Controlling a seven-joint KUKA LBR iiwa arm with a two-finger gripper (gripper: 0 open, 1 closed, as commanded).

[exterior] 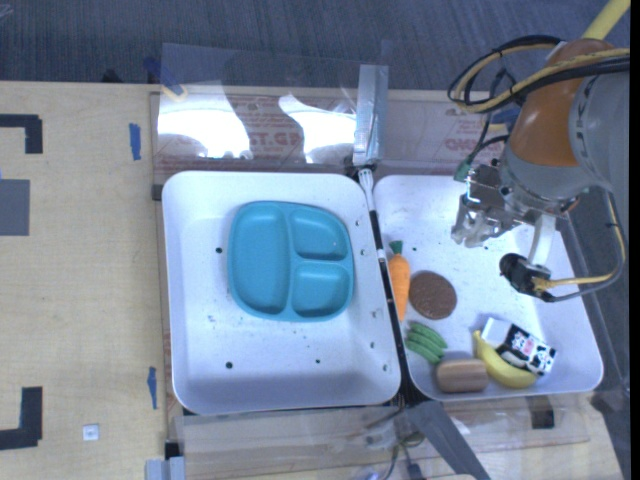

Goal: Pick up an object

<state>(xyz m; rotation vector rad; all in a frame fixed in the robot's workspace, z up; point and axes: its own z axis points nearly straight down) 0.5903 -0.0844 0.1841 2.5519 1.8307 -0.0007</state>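
The arm reaches in from the right, and its end effector (475, 226) hangs over the upper part of the right bin (430, 193), above bare white floor. Whether it is released or clenched I cannot tell; nothing shows in its grasp. This looks like the approach step, with no object chosen yet.

The candidates all lie lower in the right bin. A carrot (399, 280) rests along the left wall, orange and tapered with a green top. Just beside it is a flat brown disc (433, 295), round and matte, like a cookie. Below sit green pea pods (425, 342), small and bumpy, and a tan oblong bread roll (461, 375) touching a curved yellow banana (503, 366). A small black-and-white box (524, 349) lies against the banana. The toys look like smooth moulded plastic.

The left bin (190, 268) holds a teal divided plate (291, 260) with three compartments and rounded corners, smooth and shallow. Both bins rest on a pale wooden worktop (75, 268).

The next move likely calls for travelling toward the near side of the right bin and lowering over one item. The disc is nearest but flat, so probably hard to pinch; the carrot sits tight against the wall; the roll looks an easier shape
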